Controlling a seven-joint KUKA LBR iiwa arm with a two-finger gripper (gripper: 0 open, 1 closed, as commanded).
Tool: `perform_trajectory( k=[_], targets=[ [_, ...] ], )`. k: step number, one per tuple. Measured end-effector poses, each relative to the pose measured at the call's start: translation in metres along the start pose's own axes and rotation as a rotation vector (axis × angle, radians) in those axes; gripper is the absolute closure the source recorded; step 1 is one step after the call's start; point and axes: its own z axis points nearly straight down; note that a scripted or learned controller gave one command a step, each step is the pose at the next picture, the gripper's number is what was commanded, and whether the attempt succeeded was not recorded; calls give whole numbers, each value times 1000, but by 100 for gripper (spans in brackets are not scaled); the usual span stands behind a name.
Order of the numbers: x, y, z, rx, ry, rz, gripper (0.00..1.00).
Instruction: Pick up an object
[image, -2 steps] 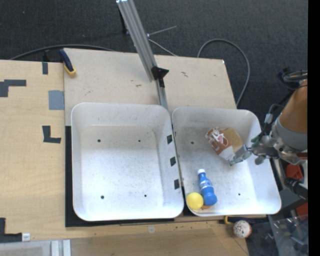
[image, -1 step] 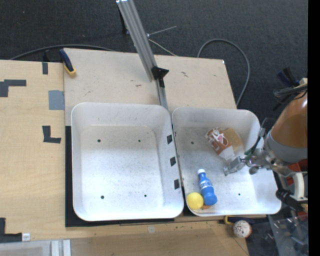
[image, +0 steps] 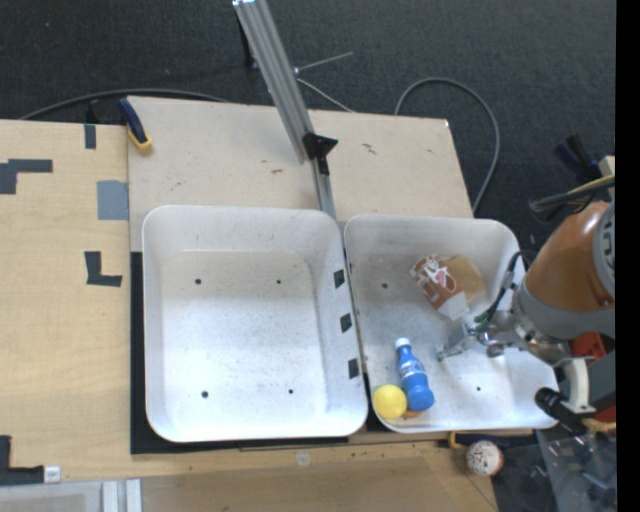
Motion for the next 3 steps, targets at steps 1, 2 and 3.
perform_trajectory(
  k=[1, 2, 3],
  targets=[
    [1, 0, -11, 0, 1, 0, 100],
    [3, 8, -72, -5, 0, -2, 100],
    [-7, 11, -122, -5, -1, 0, 100]
  ],
)
